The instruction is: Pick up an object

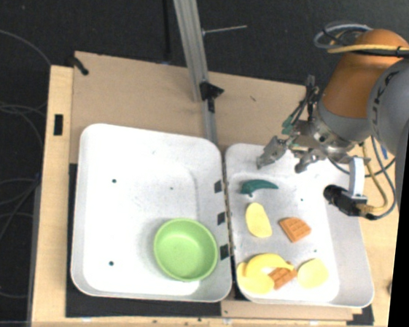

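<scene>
Gripper: mine (287, 155), hanging over the far edge of the right bin, fingers spread apart with nothing between them.
Arm: my grey arm (360, 81) with its orange band, reaching in from the right.
Right bin: white (349, 249), holds all the small pieces.
Teal piece: curved (258, 187), near the bin's far left, just below my fingers and apart from them.
Yellow oval: pale (257, 220), just beneath the teal piece.
Orange waffle: square (294, 229), right of the oval, near the bin's middle.
Yellow cluster: a round yellow piece (259, 272) with a small orange piece (280, 278) lying on it, and a second yellow disc (313, 273) just beside.
Left bin: white (130, 173), touching the right bin.
Green bowl: upright (186, 249), in the left bin's near right corner.
</scene>
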Controlling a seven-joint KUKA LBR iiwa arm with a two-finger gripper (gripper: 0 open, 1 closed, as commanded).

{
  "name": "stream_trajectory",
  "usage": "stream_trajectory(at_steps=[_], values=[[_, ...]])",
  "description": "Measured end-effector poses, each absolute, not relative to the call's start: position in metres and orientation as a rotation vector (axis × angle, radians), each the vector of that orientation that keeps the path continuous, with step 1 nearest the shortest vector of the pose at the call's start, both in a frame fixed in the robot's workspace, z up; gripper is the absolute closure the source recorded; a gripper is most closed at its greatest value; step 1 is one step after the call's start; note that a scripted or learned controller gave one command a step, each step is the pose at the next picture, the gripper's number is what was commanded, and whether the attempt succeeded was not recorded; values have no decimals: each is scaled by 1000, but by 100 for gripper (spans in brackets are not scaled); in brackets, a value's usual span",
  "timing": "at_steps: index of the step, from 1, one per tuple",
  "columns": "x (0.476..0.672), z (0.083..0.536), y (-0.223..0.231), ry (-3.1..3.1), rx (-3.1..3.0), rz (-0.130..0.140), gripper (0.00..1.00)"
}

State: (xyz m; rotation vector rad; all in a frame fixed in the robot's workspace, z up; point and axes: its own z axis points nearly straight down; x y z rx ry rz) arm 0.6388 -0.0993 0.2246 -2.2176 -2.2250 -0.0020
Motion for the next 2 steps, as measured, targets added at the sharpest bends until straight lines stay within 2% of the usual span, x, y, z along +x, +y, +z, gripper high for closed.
stream_trajectory(at_steps=[1,2], values=[[639,225,-99,-2225,-2218,-2,0],[637,164,-108,-2219,-2222,8,0]])
